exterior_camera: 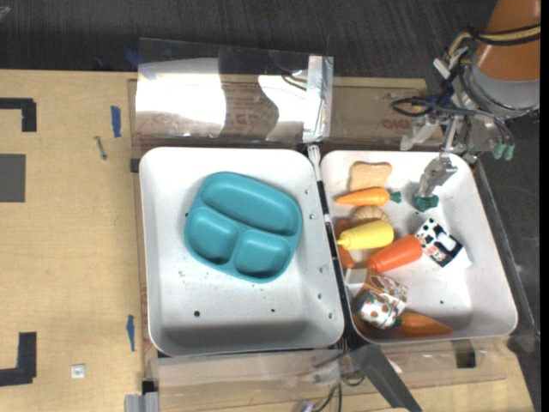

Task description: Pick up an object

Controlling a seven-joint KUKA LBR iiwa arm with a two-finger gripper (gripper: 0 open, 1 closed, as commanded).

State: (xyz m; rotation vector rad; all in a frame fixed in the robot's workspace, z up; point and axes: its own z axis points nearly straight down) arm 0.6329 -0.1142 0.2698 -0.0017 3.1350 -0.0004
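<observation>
Camera view: gripper [426, 197] is hung at the right bin's [489, 264] one o'clock, nothing seen pinched; finger spread cannot be told; small carrot [364, 197], at nine o'clock, should be approached squarely from above.

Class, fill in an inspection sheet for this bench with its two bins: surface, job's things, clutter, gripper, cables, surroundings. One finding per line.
Surface: wooden bench bearing two white bins side by side.
Job's things: right bin holds toy food: bread slice, carrot, yellow bottle, orange bottle, a black-and-white item.
Clutter: left bin holds a teal divided plate.
Gripper: gripper hangs over the right bin's back, nothing between its jaws.
Cables: bundle at the wrist.
Surroundings: clear plastic sheet behind the left bin; dark floor beyond.
</observation>
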